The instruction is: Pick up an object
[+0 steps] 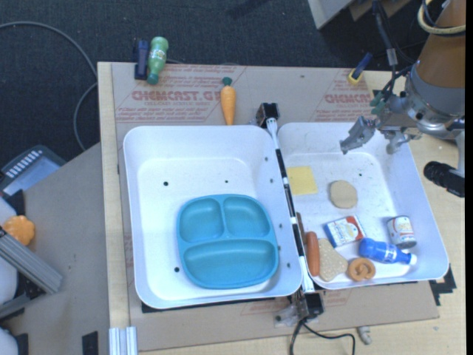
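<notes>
Here we see the grey two-finger gripper point(375, 133) hovering above the right white bin's point(425, 198) far end, fingers spread apart and holding nothing. The round tan cookie point(343, 194) lies below, near the yellow cheese square point(301, 180).

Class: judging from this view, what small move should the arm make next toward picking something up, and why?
Probably lower toward the round cookie. The gripper hangs open above the right bin, holding nothing, and the cookie lies apart from the other items.
</notes>
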Tool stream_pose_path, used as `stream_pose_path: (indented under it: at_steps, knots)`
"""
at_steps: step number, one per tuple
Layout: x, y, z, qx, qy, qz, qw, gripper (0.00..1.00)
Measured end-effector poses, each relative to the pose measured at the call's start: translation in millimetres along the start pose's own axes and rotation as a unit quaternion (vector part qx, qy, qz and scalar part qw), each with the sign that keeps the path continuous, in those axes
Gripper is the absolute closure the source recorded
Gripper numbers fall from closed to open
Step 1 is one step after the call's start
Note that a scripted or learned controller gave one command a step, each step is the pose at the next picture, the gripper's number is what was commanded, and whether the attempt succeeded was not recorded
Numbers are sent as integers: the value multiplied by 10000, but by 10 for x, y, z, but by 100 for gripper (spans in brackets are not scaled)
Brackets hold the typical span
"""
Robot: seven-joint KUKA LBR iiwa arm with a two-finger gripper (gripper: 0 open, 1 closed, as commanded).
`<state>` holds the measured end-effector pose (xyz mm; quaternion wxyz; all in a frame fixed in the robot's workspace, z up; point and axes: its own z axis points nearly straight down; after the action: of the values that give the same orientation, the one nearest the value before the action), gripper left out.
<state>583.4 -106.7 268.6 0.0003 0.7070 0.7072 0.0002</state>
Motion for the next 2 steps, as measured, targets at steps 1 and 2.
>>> stream_pose_path:
  at_steps: [1, 2]
  knots:
    - [-95, -254, 1362, 15, 3, 7, 10000, 0]
    - [-247, -882, 1844, 9, 2, 6, 10000, 0]
